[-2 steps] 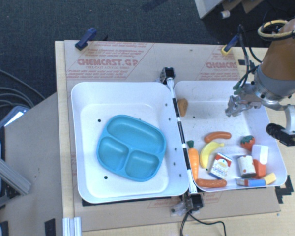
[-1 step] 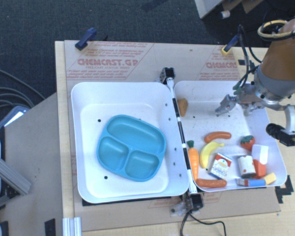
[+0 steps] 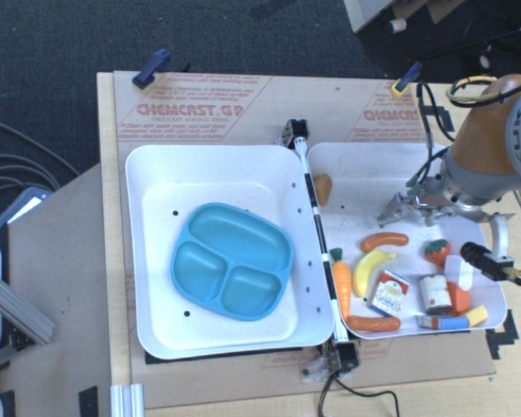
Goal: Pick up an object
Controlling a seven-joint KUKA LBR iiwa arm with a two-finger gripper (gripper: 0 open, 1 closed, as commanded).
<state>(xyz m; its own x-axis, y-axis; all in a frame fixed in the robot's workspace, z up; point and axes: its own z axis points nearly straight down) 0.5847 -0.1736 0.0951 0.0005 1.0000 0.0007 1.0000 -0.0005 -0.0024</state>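
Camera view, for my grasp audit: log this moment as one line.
arm: over right bin | gripper: above toy food, nothing seen held | nearest: sausage | left bin: blue plate

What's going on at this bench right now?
A robot arm reaches in from the right over the right bin, its gripper hanging above the bin's upper part with nothing seen between its fingers. Toy food lies below it: a banana, a carrot, two sausages and a few small packages. The left bin holds a blue divided plate. Nothing looks picked up yet.
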